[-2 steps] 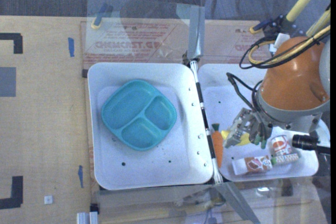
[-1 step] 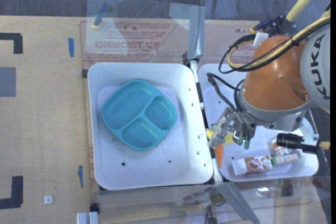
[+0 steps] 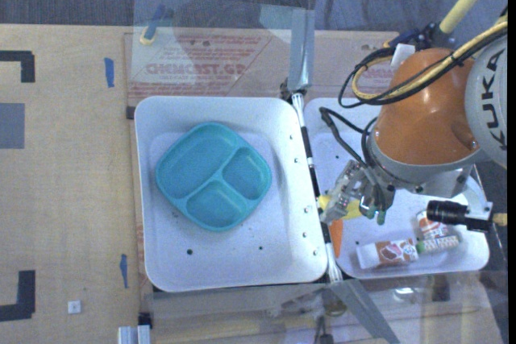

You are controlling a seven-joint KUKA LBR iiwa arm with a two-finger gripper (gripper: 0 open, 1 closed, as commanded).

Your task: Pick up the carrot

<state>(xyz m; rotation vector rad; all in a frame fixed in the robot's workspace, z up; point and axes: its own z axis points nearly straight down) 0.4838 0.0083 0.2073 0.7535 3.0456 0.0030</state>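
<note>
The carrot (image 3: pixel 336 236) is a small orange piece lying at the left edge of the right bin (image 3: pixel 476 254), close to the divider between the bins. My gripper (image 3: pixel 353 199) hangs low over the right bin's left side, just above and slightly right of the carrot. A yellow item (image 3: pixel 331 208) sits right beside the gripper's tip, between it and the carrot. The arm's orange band and grey wrist cover most of the right bin behind the gripper.
A teal divided plate (image 3: pixel 213 175) lies in the left bin (image 3: pixel 161 254). Two small food packages (image 3: pixel 389 252) (image 3: pixel 436 235) lie at the front of the right bin. Black and yellow cables loop above the wrist.
</note>
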